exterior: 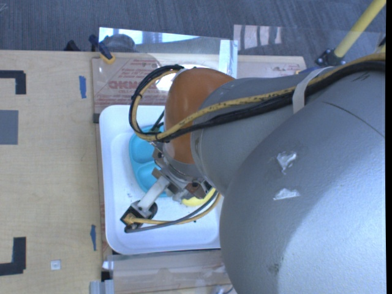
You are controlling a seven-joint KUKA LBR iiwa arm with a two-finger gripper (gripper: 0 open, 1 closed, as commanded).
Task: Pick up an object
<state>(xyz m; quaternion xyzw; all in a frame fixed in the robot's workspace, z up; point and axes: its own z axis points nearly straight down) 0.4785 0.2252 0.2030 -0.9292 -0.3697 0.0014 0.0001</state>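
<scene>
- A light blue plastic thing (141, 158) is seen in the shallow white bin (113, 182), at 10 o'clock from the gripper (176, 185).
- The gripper is held low, likely for a grab; whether it is apart or together cannot be told.

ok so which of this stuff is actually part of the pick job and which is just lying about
For the job: light blue object and pale yellow object, both partly under the arm, in the white bin.

Lying about: blue tape strips on the wooden bench; clear sheet with red print beyond the bin.
</scene>
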